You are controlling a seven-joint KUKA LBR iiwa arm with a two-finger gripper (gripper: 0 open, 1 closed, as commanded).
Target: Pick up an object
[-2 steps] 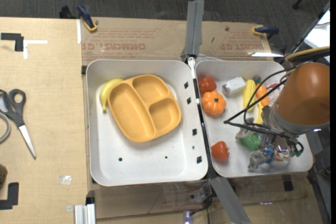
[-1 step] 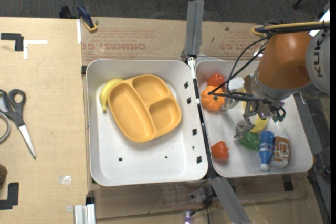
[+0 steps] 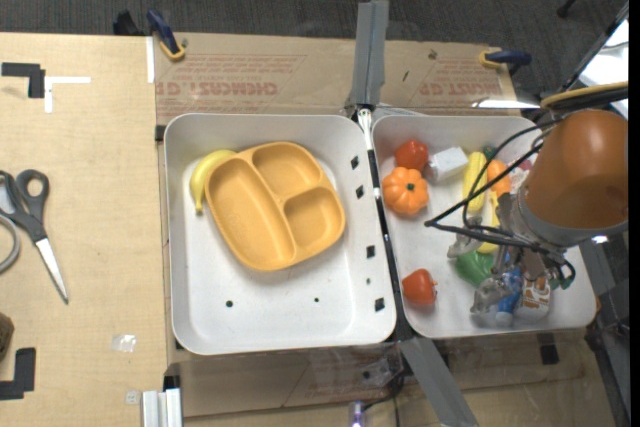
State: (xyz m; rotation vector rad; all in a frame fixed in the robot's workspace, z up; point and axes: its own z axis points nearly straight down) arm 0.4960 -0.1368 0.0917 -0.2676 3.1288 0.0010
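Note:
The right bin holds several toy foods: an orange pumpkin, a red tomato behind it, a white block, a yellow corn-like piece, a green piece and a red piece near the front. The arm's orange wrist band hangs over the bin's right half. Below it my gripper reaches down among the objects at the front right, close to the green piece. Cables and the wrist hide much of it.
The left bin holds a yellow divided plate with a banana tucked against its far left side. Scissors lie on the bench at the left. A grey bar stands behind the bins' shared wall.

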